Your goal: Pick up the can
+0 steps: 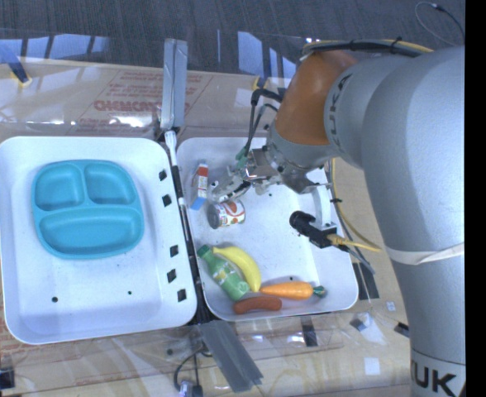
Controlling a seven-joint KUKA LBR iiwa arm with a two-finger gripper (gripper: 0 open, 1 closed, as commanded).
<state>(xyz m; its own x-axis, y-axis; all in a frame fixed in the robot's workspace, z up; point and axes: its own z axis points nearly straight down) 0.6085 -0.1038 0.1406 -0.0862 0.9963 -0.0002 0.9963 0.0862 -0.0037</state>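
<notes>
1. The claw [230, 190] hangs low in the right bin [278, 251], just above the can [228, 214] and perhaps touching its upper side. From this slant I cannot tell whether the claw is apart or together, and nothing shows the can gripped.
2. The can lies on its side in the upper left part of the right bin. It has a red and white label, and one metal end faces the left wall.
3. Handling, as a judgement: it is small, stiff and fairly light, with smooth, slippery walls. Lying down, it is likely to roll if nudged from one side. The best hold looks like a grip across the round body at mid-length, closing squarely.
4. Just left of the claw is one small red, white and blue tube [202, 181].
5. Lower in the same bin lie one banana [243, 263] touching one green bottle [226, 276], one carrot [288, 289] and one sausage [257, 305].
6. The left bin [20, 304] holds one blue divided plate [86, 208].
7. There are two bins on the bench [86, 98].
</notes>
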